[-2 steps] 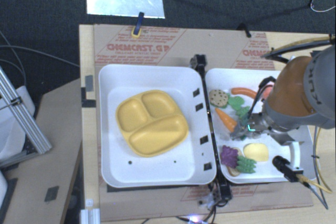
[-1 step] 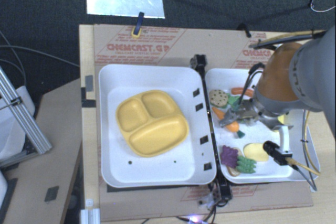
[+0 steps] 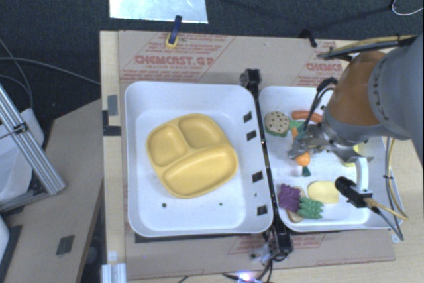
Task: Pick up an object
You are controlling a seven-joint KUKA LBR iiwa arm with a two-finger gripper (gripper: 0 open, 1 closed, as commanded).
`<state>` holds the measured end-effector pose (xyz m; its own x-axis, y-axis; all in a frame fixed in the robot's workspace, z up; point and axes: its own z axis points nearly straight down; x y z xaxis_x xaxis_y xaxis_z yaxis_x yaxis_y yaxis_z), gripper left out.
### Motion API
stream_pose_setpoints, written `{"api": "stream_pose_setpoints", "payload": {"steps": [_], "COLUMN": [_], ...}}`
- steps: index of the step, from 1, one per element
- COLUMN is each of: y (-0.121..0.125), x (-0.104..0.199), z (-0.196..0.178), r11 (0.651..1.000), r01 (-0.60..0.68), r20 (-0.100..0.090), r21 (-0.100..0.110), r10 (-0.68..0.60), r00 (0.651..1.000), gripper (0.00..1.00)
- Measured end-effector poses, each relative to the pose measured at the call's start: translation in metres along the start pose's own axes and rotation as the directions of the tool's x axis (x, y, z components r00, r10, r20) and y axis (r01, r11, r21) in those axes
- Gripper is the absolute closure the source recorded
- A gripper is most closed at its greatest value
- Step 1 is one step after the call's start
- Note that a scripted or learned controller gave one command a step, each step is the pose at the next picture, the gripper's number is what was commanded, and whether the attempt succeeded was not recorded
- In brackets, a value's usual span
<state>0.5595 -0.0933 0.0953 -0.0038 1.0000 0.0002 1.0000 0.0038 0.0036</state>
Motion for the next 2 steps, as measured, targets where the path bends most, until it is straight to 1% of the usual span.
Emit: {"api": "stream_pose_setpoints", "payload": {"steps": [1,2], "y": [0.062,0.054], "x": [0.058,0.125], "z": [-0.096,-0.089], "r11": [1.000,1.000], "r01": [0.008,0.007], "r20": [-0.001,-0.003], "r21": [-0.012,0.003], "r10": [-0.008,-0.007], "r00": [1.000,1.000], "gripper": [1.00,1.00]}}
